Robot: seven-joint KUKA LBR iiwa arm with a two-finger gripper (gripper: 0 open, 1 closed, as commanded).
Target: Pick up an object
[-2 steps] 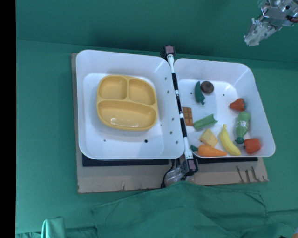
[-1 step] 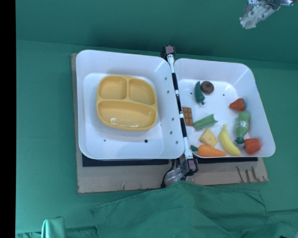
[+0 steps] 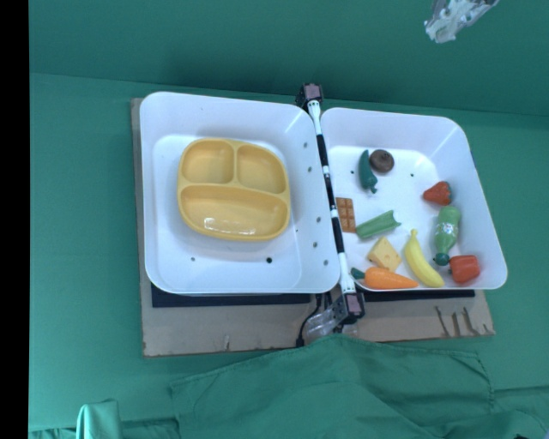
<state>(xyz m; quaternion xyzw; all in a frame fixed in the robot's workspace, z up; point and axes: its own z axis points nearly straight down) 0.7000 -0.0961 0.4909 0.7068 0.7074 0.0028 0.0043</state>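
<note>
Gripper [image 3: 455, 17] hovers high beyond the right bin [image 3: 467, 141], well clear of everything; its state cannot be told at this distance. Toy foods, including a banana [image 3: 422, 260] and carrot [image 3: 388, 278], lie loose there, ready for picking. A yellow divided plate [image 3: 233, 189] occupies the left bin [image 3: 163, 257].

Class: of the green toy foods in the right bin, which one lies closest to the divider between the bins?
The green pea pod, beside the waffle.

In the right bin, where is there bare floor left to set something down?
In the right bin, bare floor lies along the far wall, beyond the brown ball, and mid-floor between the green bean and the strawberry. The near edge is crowded: carrot, banana, cheese.
</note>
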